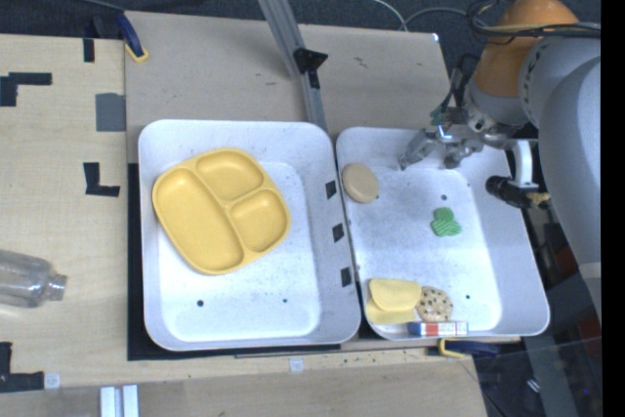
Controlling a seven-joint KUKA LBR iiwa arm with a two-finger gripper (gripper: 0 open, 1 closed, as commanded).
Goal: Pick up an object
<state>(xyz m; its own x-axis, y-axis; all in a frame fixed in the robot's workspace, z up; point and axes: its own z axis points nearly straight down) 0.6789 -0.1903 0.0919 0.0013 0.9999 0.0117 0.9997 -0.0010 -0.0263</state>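
My gripper (430,156) hangs over the far edge of the right bin (508,259), its two fingers spread open with nothing between them. A tan round piece (359,183) lies to its left near the bin's far left corner. A small green object (446,224) sits in the middle of the bin, below the gripper and apart from it. At the bin's near edge lie a yellow block (393,298), a speckled cookie (435,305) and a thin red and white stick (437,329).
The left bin (176,298) holds a yellow divided plate (222,208). A metal post (278,10) slants up from between the bins. A clear bottle (24,278) lies on the bench at far left. The grey arm (576,142) fills the right side.
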